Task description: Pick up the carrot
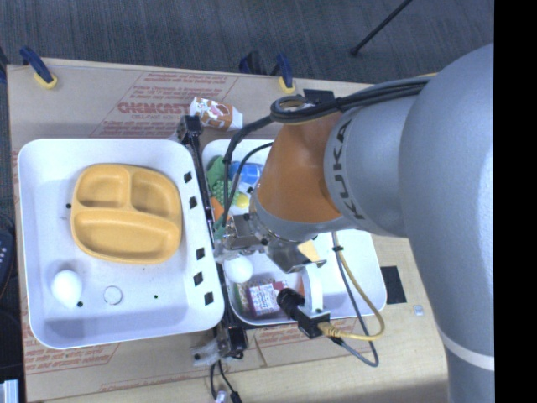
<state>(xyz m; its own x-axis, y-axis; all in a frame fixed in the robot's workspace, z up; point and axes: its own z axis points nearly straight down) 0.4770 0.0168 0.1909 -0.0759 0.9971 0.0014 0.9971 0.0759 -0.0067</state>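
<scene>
Two shallow white bins on the desk: left bin [33, 225] holds a yellow divided plastic tray [126, 211]; right bin [369, 288] holds a thin orange carrot [220, 210] at its left wall, beside the grey pincer [239, 235], finger state indiscernible.

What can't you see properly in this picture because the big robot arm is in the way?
- Right bin: the arm covers most of its middle.
- Carrot: a thin orange sliver shows at the arm's edge.
- Gripper: fingers too dark and crowded to make out.
- Green toy: partly covered, shape unclear.
</scene>
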